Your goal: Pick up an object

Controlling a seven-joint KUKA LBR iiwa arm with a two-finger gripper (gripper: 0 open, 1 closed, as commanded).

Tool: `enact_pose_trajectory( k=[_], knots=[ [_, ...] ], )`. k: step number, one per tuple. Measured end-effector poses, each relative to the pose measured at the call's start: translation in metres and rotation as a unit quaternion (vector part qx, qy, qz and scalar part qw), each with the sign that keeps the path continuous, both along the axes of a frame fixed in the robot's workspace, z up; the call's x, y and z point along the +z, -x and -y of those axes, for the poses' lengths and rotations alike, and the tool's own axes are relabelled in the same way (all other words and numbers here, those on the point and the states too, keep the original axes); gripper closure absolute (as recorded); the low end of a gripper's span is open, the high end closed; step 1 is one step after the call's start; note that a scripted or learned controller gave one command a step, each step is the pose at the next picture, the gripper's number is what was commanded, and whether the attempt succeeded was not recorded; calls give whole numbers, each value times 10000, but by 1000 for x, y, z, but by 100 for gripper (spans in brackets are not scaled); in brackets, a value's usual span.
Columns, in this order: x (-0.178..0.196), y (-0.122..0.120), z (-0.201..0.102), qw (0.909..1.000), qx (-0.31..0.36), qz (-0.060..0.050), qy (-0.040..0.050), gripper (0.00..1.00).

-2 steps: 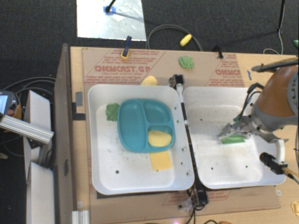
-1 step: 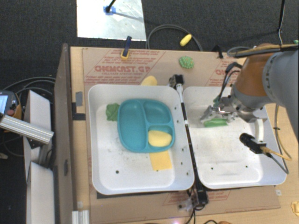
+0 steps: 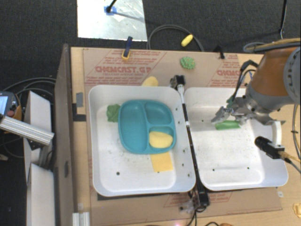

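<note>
Beside one blue tray (image 3: 141,126) carrying one yellow piece (image 3: 160,139), the gripper (image 3: 229,115) is hovering over one green piece (image 3: 227,125), jaws' state unclear.

One fixed camera above the bench (image 3: 75,102), looking down slantwise, both white bins (image 3: 101,173) in frame

place: robotics lab | cues: cardboard-topped bench (image 3: 141,67), two white bins (image 3: 101,140), loose cables (image 3: 28,86), dark carpet (image 3: 33,27)

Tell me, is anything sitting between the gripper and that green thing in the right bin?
Nothing visible does. The gripper sits right at the green object in the right bin; the bin floor around them is bare.
</note>
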State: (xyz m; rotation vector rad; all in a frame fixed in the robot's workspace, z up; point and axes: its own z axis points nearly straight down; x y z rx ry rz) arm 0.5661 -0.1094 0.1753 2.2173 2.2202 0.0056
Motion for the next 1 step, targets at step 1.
enact_pose_trajectory(
  k=[1],
  knots=[
    [47,20,-52,10000,39,-6,-10,100]
  ],
)
